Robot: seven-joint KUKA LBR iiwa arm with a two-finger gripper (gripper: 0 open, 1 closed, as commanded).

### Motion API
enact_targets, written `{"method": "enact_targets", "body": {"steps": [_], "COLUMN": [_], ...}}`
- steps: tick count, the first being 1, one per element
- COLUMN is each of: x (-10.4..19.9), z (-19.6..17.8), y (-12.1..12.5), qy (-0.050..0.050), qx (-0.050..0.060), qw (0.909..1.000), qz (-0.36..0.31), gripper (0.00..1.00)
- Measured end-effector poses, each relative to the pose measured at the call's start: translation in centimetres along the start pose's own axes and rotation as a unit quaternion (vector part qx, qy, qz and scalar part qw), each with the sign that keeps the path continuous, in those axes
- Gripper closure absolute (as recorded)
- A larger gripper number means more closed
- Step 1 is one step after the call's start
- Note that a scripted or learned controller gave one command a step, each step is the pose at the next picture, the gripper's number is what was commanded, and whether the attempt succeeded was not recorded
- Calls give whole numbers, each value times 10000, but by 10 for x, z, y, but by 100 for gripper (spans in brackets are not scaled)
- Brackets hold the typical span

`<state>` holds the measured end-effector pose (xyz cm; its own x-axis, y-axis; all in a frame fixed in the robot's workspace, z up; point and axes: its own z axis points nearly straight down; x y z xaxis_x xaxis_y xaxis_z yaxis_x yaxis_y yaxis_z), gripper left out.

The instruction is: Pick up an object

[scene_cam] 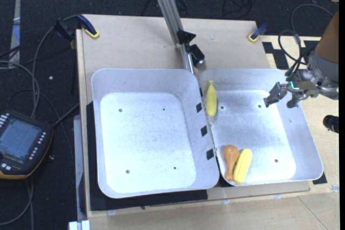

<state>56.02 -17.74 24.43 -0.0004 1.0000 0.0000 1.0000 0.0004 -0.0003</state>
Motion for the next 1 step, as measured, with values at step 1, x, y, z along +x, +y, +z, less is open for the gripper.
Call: {"method": "enact_targets", "body": {"steps": [1], "x": [0], "z": [0], "y": [0], "qy": [0], "qx": [0], "qw": [10000], "qz": [0], "gripper": [0]}}
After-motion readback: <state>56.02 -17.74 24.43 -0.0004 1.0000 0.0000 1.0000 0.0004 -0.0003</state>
